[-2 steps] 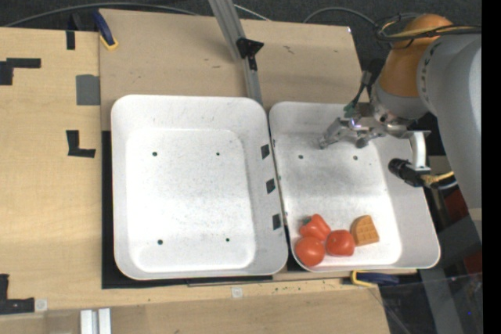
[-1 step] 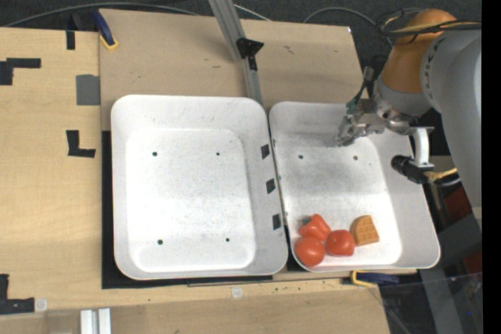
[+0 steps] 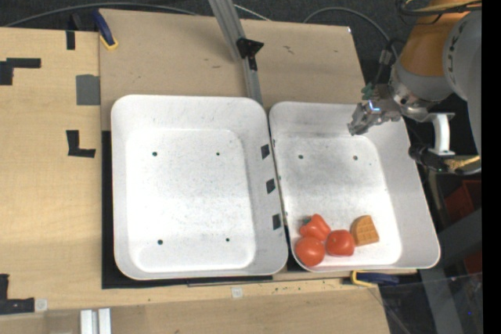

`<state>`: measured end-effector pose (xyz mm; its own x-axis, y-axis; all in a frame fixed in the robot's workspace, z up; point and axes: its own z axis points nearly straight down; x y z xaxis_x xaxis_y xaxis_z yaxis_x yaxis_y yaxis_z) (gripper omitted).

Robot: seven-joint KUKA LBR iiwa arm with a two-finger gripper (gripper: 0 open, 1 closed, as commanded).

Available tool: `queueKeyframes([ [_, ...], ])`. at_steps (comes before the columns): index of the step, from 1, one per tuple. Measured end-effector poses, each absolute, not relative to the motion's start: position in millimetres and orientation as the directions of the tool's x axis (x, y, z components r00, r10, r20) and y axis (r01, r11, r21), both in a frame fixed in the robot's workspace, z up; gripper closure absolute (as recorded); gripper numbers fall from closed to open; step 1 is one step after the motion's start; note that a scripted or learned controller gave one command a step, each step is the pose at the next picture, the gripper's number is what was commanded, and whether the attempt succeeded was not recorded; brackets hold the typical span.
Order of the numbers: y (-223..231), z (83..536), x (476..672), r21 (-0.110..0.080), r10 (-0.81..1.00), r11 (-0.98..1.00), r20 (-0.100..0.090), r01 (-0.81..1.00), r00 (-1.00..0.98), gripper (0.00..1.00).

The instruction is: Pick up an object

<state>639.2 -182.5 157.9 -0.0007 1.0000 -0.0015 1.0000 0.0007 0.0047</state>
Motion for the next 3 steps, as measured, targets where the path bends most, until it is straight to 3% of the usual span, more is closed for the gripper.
queueKeyframes([
  [2, -184, 262, 637.6, 0.004, 1.0, 0.002, -0.001, 1.0, -0.002, 1.0],
  [3, -122, 258, 622.5, -0.002, 1.0, 0.006, 0.002, 1.0, -0.006, 1.0],
])
